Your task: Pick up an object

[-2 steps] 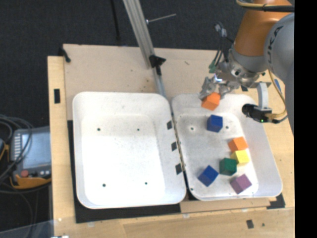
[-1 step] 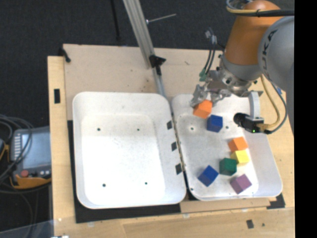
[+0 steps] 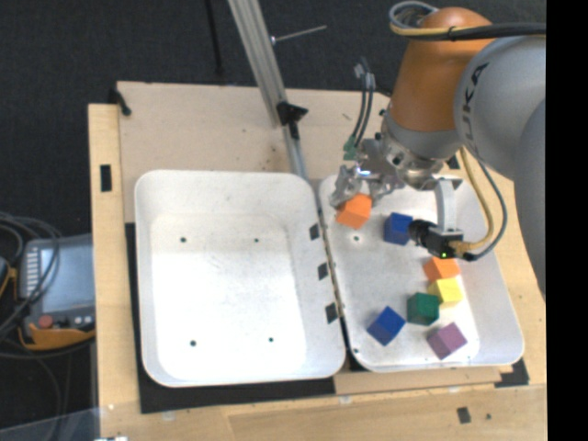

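My gripper (image 3: 356, 191) sits over the right bin's (image 3: 491, 338) top-left corner, orange block (image 3: 354, 211) right under the fingertips. Can't tell if it's clamped. Grasp stage; next I'd lift straight and check.

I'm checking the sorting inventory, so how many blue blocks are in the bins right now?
2. One blue block lies in the right bin near the arm's wrist; the other blue block sits near that bin's front edge. The arm may hide more.

Partial dark lettering, unreadable, marks the grey arm (image 3: 501, 90).
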